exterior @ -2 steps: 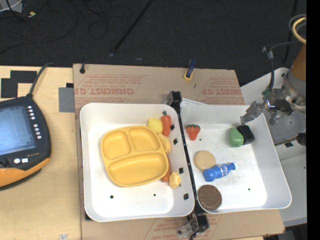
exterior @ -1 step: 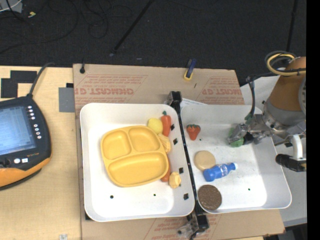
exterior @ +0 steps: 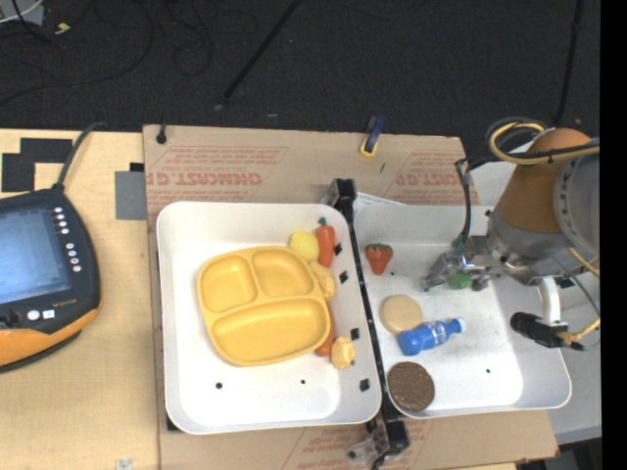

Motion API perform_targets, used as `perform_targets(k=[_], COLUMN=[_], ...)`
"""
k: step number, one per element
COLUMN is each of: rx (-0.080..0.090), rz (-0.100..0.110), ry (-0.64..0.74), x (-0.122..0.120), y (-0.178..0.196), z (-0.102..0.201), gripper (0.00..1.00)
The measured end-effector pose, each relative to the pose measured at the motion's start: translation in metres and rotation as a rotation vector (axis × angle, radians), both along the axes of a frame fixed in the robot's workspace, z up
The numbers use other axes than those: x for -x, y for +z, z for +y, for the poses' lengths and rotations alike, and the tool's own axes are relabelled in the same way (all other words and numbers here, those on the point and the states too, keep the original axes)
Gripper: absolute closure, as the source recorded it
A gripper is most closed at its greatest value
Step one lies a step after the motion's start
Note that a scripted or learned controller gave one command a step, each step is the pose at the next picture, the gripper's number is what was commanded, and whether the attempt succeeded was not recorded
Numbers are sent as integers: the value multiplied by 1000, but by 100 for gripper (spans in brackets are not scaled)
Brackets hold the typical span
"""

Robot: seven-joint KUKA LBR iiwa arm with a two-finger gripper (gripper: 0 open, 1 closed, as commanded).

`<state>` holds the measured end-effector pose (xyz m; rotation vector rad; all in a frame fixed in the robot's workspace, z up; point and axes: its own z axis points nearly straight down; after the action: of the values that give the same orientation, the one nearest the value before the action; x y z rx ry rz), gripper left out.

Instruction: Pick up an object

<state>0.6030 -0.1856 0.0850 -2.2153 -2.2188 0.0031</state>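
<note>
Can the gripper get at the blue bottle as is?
Probably yes. The blue bottle lies flat in the right bin, uncovered from above, apart from the gripper; a tan disc sits close beside it.

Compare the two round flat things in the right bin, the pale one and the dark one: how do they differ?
The pale disc is beige and smooth, while the dark disc is brown with a rougher, speckled face. The pale disc looks a little smaller. The pale disc lies nearer the middle of the right bin, just above the blue bottle; the dark disc sits at the bin's front left corner, below the bottle. Both lie flat and are round.
</note>
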Motion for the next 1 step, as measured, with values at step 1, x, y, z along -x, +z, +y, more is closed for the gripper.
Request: perform_targets(k=[1], rx=[-1], rz=[1], ry=[1], x=[28], y=[2], z=[64], gripper=[0])
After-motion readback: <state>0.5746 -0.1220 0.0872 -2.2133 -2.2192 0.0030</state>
